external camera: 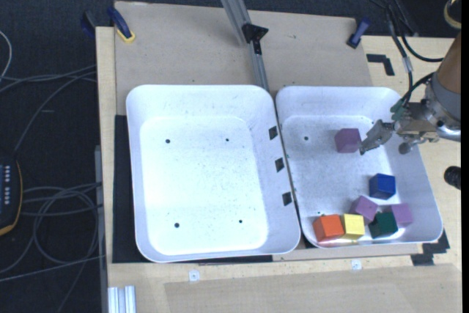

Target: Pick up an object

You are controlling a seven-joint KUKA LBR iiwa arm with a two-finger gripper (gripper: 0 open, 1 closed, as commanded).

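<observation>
Tool (pixel 390 135) over the right bin (pixel 293 102), reaching in from the right, two fingers spread wide and nothing between them. One fingertip just beside the purple cube (pixel 347 139), at its right face; the other finger well off to the right near the bin's wall. Not yet around the cube, and height above the bin floor hard to judge from this slant.

Purple cube alone in the upper middle of the right bin, flat on the floor, free space on every side. Likely the target, being nearest the tool.

To do this well: shift left until the cube sits midway between the fingers, not beside one of them. Line the fingers up with two opposite flat faces, never corner to corner. Come down straight, low enough to catch the cube's sides, then close. Otherwise a likely nudge, with the cube sliding off toward the bin's left wall.

Farther out, a blue cube (pixel 382 185) lower in the same bin, apart from the rest. Along the near wall a tight cluster: orange block (pixel 329 226), yellow block (pixel 354 225), green block (pixel 382 224), two more purple pieces (pixel 364 205). Poor first choices, packed too close for fingers to fit.

Left bin (pixel 139 102) beside the right one, both on the counter (pixel 183 33).
</observation>
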